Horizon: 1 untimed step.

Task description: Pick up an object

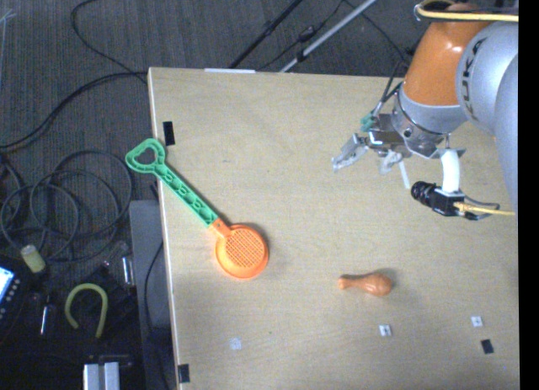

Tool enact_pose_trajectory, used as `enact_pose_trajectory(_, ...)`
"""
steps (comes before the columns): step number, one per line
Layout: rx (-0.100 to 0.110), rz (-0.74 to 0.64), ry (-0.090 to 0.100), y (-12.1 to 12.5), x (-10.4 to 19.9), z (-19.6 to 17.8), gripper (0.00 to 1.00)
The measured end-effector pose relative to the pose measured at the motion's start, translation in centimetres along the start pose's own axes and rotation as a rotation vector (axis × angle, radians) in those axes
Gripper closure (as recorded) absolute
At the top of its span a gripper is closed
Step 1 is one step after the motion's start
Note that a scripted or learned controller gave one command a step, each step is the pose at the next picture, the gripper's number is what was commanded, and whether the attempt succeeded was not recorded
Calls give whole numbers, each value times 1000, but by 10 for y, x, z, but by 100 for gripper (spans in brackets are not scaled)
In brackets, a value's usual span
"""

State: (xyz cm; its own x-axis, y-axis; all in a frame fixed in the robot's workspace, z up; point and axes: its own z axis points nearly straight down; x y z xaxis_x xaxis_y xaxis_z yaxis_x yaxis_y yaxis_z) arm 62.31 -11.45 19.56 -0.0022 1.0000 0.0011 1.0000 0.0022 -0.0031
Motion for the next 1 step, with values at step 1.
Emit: enact_pose_trajectory(1, -2, -308, -4, 45, -57, 77, 0)
